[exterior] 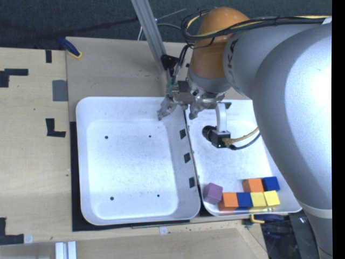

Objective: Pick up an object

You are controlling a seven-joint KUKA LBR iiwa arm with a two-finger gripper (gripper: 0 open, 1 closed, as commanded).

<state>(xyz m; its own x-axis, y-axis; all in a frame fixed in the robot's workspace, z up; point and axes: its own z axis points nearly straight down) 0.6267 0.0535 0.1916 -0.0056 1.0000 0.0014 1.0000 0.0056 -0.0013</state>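
Camera view: pincer (179,108), fingers spread and holding nothing, hovers at the right bin's (280,203) far rim, blocks (245,193) clustered at its near end.

Small blocks clustered at the near end of the right bin (237,144), all resting on its floor. Purple block (213,192) at the left, slightly apart and turned askew. Beside it a row: orange block (230,199), blue block (244,199), yellow blocks (264,199). Behind these, a second orange block (252,185) touching another blue block (270,184).
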